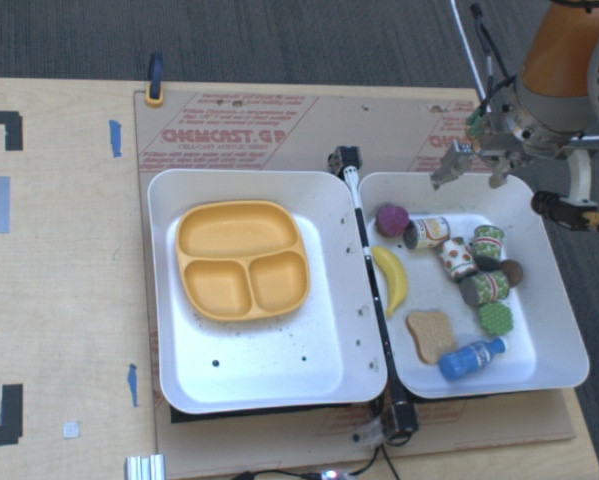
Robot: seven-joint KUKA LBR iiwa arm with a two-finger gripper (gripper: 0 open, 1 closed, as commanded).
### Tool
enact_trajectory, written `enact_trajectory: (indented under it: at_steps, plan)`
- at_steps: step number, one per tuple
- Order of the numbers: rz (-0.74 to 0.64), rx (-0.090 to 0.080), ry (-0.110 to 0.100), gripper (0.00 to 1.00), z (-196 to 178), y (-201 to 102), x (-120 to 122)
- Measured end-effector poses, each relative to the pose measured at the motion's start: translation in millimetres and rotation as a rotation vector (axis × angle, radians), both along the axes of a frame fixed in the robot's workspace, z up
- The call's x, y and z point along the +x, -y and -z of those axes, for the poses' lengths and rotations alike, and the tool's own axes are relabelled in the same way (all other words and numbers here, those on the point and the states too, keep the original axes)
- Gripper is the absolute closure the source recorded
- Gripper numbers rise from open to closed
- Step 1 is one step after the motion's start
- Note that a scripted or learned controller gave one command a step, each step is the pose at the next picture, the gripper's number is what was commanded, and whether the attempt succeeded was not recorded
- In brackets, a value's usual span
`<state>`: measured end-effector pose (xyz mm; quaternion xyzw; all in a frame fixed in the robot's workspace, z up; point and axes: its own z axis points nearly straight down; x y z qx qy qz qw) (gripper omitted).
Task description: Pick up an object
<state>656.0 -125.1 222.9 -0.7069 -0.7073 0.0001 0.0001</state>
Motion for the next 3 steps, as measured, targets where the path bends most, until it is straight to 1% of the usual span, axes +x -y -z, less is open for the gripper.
enact_trajectory:
  at_steps: [1, 2, 3]
  plan:
    - [0.001, 0.000, 0.003, 0.00, 136.4, -4.0, -67.4]
    - [0.002, -0.002, 0.009, 1.00, 124.9, -3.4, -65.5]
    - [-0.001, 0.000, 0.003, 1.00, 37.5, -64.0, -109.2]
